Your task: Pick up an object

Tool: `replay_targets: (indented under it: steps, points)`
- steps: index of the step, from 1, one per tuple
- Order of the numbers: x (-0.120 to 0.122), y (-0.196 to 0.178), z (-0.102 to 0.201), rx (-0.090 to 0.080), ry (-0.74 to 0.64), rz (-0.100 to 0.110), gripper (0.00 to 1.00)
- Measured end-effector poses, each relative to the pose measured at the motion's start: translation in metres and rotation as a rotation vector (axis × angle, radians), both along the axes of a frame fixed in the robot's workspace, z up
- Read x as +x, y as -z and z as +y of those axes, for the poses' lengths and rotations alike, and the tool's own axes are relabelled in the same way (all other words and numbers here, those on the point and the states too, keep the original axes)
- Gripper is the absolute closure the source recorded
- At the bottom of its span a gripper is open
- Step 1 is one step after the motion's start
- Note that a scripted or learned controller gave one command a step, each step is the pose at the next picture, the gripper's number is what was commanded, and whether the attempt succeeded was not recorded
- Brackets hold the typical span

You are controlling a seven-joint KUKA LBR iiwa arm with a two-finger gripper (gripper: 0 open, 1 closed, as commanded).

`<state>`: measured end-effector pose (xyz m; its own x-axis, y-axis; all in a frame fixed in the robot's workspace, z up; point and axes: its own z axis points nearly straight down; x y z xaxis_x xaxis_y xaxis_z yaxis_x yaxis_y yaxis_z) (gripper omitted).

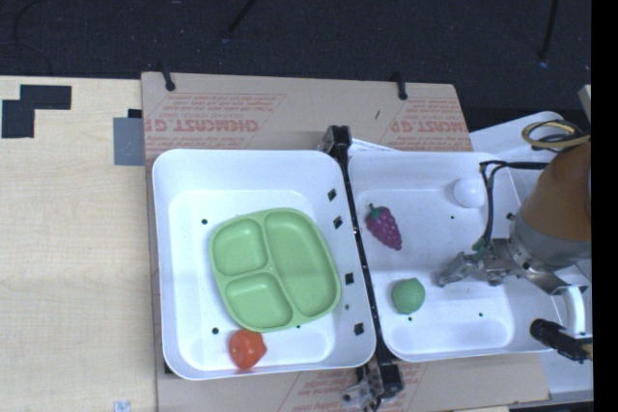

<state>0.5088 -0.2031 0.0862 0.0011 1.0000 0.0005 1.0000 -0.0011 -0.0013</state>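
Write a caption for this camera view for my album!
Robot pincer reaches toward a green ball beside purple grapes in the right bin.

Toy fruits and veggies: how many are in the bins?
3: a red tomato in the left bin, purple grapes and a green ball-like fruit in the right bin. The arm may hide more.

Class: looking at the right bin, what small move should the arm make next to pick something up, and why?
Probably a short shift left and down toward the green ball. The gripper sits just right of it in the right bin, nothing shows between its jaws, and the ball is the nearest object; the purple grapes and white ball lie farther off.
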Motion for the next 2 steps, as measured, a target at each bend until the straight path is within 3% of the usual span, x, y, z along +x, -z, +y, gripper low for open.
replay_targets:
  steps: [1, 2]
  points:
    - [0.001, -0.012, -0.001, 0.000, 0.003, -0.002, 1.00]
    - [0.006, -0.064, 0.008, -0.001, -0.003, -0.004, 1.00]
